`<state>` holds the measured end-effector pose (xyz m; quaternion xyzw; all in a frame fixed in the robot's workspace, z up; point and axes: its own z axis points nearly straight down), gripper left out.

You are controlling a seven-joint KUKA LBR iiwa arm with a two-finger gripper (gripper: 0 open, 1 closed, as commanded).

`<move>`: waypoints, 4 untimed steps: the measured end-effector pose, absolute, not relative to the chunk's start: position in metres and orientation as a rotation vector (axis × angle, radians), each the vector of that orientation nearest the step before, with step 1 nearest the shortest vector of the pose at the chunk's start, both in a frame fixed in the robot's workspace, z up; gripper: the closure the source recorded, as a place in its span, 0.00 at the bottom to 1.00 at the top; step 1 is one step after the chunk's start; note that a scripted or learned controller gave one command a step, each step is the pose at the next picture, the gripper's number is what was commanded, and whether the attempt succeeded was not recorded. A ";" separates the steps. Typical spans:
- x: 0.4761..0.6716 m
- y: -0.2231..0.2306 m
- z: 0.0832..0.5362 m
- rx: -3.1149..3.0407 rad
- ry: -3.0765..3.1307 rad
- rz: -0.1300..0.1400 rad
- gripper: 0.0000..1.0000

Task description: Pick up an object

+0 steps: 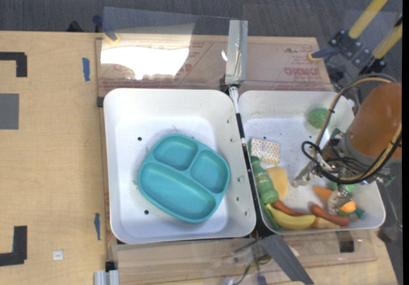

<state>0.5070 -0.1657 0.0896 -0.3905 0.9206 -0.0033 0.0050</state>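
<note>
Banana lies at 6 o'clock; crowded toys may deflect the gripper, whose closure cannot be determined.

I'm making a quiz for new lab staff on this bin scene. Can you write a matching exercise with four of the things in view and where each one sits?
Things:
1. teal divided plastic plate
2. yellow toy banana
3. round green toy
4. pale checkered cracker-like square

Places:
A. far part of the right white bin, near the arm
B. middle of the left white bin
C. near edge of the right bin
D. right bin, close to the divider between the bins

Pairs: 1-B, 2-C, 3-A, 4-D
</note>
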 end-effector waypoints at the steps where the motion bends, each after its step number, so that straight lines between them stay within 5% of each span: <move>1: 0.512 -0.162 0.102 -1.223 2.868 -0.015 1.00; 2: 0.592 -0.129 0.145 -1.223 2.881 -0.004 1.00; 3: 0.636 -0.200 0.160 -1.797 2.566 -0.006 1.00; 4: 0.644 -0.166 0.122 -2.211 2.224 0.004 1.00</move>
